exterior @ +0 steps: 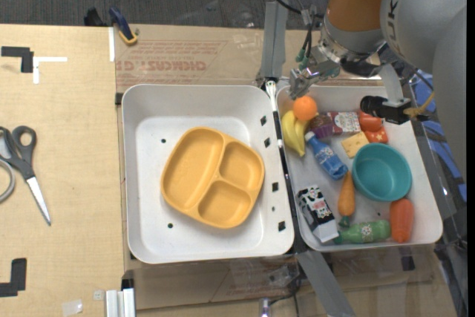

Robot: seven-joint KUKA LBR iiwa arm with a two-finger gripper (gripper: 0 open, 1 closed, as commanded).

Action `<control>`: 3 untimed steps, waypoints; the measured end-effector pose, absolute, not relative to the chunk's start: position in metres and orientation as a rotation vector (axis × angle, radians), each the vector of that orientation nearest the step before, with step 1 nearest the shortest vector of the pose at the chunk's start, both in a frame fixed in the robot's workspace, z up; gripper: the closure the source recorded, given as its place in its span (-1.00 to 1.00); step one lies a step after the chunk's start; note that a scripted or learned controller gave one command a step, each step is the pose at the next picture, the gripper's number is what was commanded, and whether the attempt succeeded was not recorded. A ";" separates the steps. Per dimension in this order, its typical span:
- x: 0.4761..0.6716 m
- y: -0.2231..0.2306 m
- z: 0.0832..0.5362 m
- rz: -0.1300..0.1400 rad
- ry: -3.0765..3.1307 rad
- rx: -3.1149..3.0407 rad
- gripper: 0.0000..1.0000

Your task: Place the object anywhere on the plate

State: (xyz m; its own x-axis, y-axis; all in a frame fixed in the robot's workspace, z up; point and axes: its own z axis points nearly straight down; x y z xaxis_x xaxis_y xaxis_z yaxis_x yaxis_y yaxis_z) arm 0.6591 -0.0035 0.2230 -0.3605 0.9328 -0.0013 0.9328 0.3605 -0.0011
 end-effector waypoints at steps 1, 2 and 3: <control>0.603 0.081 0.190 -0.005 2.598 1.769 1.00; 0.603 0.081 0.190 -0.005 2.597 1.770 -1.00; 0.603 0.081 0.190 -0.005 2.597 1.770 -1.00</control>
State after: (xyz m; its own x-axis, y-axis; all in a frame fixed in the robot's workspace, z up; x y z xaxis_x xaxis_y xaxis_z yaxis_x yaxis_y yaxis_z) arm 0.6035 0.0807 0.1903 -0.3655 0.9308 -0.0005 0.9308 0.3655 -0.0035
